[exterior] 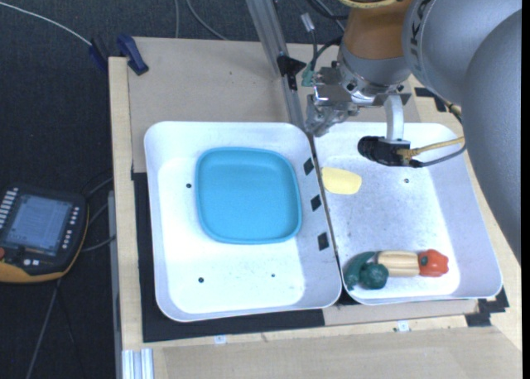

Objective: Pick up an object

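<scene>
From where I stand the gripper (325, 117) hangs over the far left corner of the right bin (464, 228), and I can't tell whether it is spread or closed. Nearest to it is a small yellow piece (341, 180), lying flat just beside the wall between the bins. It looks light and thin, perhaps soft, so I'd pinch it across its short width, clear of that wall.
</scene>
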`<state>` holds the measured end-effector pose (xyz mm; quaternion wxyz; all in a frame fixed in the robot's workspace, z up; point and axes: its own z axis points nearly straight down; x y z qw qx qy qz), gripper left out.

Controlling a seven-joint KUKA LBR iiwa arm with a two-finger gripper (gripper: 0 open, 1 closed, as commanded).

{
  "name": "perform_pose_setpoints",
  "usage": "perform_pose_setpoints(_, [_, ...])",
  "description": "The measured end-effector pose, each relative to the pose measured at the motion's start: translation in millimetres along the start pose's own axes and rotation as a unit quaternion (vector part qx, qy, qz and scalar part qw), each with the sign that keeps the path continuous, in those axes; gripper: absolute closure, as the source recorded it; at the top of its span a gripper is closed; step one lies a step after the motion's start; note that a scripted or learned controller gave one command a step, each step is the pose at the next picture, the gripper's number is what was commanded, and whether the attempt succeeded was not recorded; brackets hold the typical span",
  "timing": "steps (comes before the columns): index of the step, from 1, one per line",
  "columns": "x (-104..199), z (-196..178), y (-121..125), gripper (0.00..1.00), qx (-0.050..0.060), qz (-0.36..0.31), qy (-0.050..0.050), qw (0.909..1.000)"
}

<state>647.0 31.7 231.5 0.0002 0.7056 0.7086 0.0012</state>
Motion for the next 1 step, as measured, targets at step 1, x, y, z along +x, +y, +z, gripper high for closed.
perform_pose_setpoints(1, [61.7, -5.9, -4.5, 1.0, 0.001, 0.0, 0.0, 1.0])
